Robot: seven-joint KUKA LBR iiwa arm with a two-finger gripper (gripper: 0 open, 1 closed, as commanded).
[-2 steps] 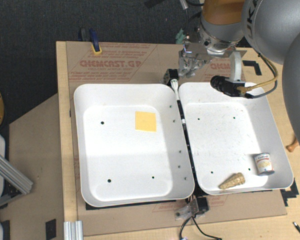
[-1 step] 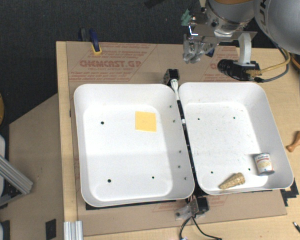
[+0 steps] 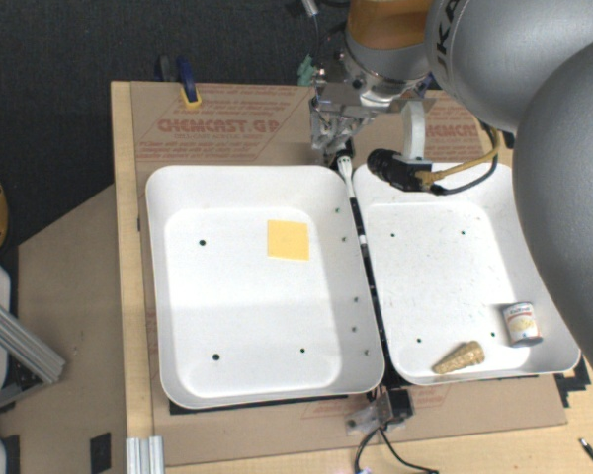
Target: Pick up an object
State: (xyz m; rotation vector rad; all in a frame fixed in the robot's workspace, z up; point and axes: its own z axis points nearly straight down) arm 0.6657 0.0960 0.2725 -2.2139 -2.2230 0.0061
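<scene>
the gripper [image 3: 333, 138] hangs by the far edge where the two bins meet — i cannot tell its state — while a yellow square [image 3: 288, 239] lies flat in the left bin [image 3: 168, 265], likely easy to reach.

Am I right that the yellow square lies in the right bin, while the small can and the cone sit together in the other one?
Not quite: the camera view shows the yellow square in the left bin; the small can and cone sit together in the right bin.
</scene>
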